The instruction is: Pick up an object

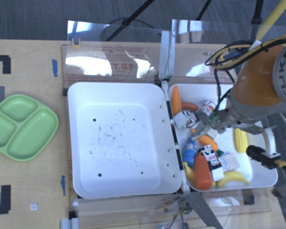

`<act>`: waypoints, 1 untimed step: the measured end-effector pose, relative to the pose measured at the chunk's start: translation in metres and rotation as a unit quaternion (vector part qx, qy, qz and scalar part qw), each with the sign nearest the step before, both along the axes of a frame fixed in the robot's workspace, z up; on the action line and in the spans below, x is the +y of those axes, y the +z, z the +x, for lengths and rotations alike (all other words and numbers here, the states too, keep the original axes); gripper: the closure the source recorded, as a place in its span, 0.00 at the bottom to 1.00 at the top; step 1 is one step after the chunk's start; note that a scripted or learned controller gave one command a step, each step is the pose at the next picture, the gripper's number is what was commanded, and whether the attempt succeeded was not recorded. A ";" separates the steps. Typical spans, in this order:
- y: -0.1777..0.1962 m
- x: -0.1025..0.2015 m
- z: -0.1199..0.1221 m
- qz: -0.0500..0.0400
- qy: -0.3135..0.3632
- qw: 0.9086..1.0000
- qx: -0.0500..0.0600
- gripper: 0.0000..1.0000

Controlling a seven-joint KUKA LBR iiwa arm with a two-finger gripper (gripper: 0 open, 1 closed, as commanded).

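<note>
hovering over the right bin (271, 175), the claw (203, 126) sits low among the toys, just above a small orange piece (209, 141) and beside a white carton (187, 120). whether it is wide or narrow i cannot tell; the wrist and the clutter blur it, and nothing is plainly gripped.

the task's thing could be any of the pile in that right bin, all packed toward its left and near walls: a carrot (176, 98) along the divider, a sausage (188, 107) next to it, a red bottle (202, 171) lying near the front, a banana (233, 178) at the front edge, a corn cob (240, 139) nearer the arm, and a blue piece (189, 152) by the divider. the left bin (86, 99) holds nothing to pick, and a green tray (22, 126) lies on the tabletop (28, 56) well apart.

these look like hollow plastic play food: light, stiff, smooth-skinned, so likely slippery and not fragile. rounded shapes such as the carrot or bottle would probably roll out of a pinch unless taken across the narrow width, near the middle of their length. the orange piece under the claw seems the readiest choice, though its neighbours touch it and may get nudged. the carton offers flat faces, a surer hold, if the claw can straddle it.
</note>
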State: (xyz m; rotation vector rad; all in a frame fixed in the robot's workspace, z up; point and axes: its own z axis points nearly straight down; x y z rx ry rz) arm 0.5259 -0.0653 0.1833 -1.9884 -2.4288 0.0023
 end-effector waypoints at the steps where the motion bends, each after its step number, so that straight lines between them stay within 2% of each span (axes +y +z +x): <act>1: 0.019 0.062 -0.030 0.000 0.031 1.000 0.001 0.00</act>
